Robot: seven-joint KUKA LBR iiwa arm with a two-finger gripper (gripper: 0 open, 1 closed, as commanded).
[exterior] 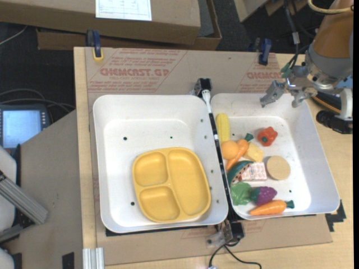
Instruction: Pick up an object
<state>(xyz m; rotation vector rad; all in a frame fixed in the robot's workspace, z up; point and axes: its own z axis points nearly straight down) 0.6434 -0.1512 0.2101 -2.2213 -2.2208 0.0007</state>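
The right bin (314,167) holds a pile of toy food: a yellow corn cob (222,126), an orange fruit (230,149), a red pepper (267,135), a tan round disc (277,167), a white and pink box (253,172), purple grapes (265,194), a green leafy piece (240,193) and a carrot (270,207). My gripper (286,94) hangs above the bin's far edge, up and to the right of the red pepper. It is open, with nothing between its fingers.
The left bin (112,128) carries a yellow divided plate (171,184) in its near half. A black divider bar (212,130) runs between the two bins. Cardboard (140,66) lies beyond them, held by blue clamps (96,42).
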